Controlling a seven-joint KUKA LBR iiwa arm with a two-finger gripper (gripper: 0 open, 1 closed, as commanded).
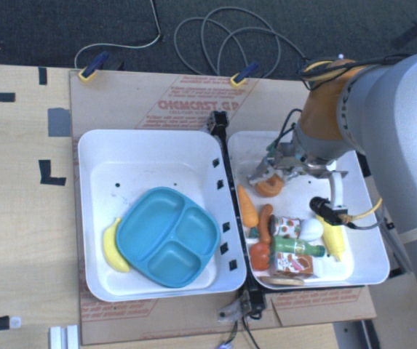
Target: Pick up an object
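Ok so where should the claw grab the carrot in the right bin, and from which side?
Judging by its pose, grip the carrot across its thick middle, coming straight down from above. It lies flat and lengthwise beside the bin's left wall, so fingers should close across its narrow width; the red sausage-like piece crowds its lower end.

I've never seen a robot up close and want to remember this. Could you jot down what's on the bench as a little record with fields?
left bin: blue divided plate, with a banana tucked at its left edge
right bin: carrot, tomato, white egg, a small carton, a green bottle
arm: grey with an orange band, reaching in from the right
claw: low in the right bin, just above a brown bread-like piece
held: nothing visibly between its fingers
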